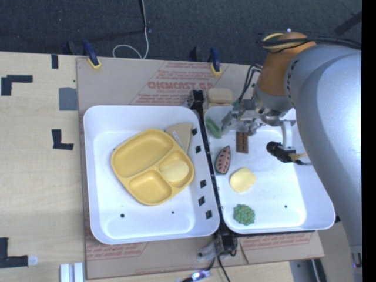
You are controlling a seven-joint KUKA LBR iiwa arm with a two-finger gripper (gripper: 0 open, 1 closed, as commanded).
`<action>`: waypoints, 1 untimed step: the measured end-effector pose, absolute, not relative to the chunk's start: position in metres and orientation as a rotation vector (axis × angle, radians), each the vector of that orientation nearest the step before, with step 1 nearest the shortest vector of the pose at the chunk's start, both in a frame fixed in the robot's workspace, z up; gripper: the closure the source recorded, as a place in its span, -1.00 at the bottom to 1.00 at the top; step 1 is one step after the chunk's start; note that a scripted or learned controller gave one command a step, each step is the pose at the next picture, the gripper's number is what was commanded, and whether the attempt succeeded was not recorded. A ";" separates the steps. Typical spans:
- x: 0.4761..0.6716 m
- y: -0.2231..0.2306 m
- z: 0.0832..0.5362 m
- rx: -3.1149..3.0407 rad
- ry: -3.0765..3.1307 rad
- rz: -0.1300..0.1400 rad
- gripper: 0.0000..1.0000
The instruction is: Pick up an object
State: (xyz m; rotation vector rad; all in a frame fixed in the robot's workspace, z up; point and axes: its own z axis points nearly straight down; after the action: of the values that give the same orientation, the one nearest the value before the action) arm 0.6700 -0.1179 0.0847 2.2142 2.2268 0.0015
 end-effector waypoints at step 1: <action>0.628 -0.142 0.086 2.221 2.220 -0.001 -1.00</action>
State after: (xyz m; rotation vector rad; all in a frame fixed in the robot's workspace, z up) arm 0.6284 -0.1421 0.0858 2.2211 2.2196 -0.0010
